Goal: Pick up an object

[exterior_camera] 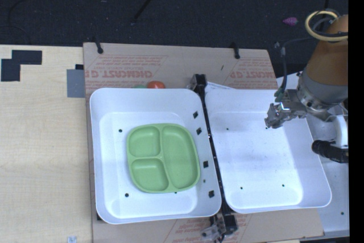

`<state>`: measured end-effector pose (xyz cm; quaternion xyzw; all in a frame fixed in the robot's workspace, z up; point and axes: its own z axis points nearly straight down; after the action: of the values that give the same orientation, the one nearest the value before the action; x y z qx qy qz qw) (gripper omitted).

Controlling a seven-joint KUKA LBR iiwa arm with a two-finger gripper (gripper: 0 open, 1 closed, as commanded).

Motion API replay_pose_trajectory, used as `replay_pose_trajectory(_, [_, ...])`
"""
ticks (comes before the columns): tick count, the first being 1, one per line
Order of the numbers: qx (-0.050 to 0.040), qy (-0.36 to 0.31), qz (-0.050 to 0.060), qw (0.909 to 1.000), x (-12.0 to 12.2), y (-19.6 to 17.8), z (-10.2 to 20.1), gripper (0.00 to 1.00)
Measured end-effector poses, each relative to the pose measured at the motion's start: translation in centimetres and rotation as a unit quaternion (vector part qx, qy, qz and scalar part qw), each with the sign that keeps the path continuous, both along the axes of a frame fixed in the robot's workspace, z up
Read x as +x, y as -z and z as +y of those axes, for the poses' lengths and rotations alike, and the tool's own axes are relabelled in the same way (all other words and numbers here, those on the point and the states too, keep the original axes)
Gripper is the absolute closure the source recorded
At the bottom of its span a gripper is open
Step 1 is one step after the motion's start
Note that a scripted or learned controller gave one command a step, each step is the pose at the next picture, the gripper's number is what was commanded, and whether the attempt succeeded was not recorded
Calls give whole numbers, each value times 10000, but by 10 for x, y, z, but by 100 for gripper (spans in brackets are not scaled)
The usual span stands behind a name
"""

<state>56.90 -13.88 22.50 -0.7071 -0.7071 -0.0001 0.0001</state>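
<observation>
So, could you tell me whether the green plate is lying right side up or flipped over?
Right side up: the green plate shows three open compartments facing up, flat in the left bin.

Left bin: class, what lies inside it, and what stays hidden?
Inside the left bin lies a green tray with three compartments. The bin floor beneath the tray is covered, so anything under it cannot be seen.

Two bins [108,208] (white), one green plate [163,157]
</observation>
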Motion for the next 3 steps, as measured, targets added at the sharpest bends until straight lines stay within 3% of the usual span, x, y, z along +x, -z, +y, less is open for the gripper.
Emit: replay_pose_trajectory(3, [13, -28, 19, 10000, -19, -5, 171, 100])
